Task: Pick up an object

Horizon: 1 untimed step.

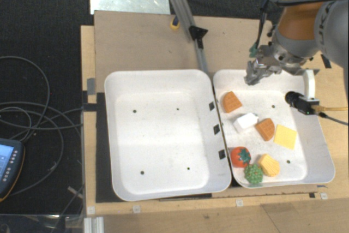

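Single fixed camera, mounted above the tan wooden table [147,41], looking down at a slant from a moderate height. Field covers both shallow white plastic bins [163,133], side by side, plus dark floor with cables at left. Grey-and-orange arm [311,8] enters from right.

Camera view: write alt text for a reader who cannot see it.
The arm's claw hangs above the far edge of the right bin, which holds seven small toy foods. The left bin sits beside it.
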Motion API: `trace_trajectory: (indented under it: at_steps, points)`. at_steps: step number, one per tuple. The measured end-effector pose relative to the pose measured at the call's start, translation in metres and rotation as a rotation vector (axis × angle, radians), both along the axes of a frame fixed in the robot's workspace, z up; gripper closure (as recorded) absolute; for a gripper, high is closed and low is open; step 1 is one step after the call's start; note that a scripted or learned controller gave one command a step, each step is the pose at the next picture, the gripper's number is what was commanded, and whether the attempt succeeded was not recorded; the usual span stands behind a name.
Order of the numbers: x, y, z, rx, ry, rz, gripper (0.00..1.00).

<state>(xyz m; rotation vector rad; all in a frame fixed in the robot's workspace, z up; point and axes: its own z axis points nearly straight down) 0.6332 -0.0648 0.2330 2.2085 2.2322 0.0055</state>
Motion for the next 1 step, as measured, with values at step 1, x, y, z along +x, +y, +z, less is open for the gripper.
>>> trace_trajectory:
  at_steps: [1]
  points:
    - [-0.0064, 0.0492, 0.006, 0.001, 0.002, 0.0, 1.0]
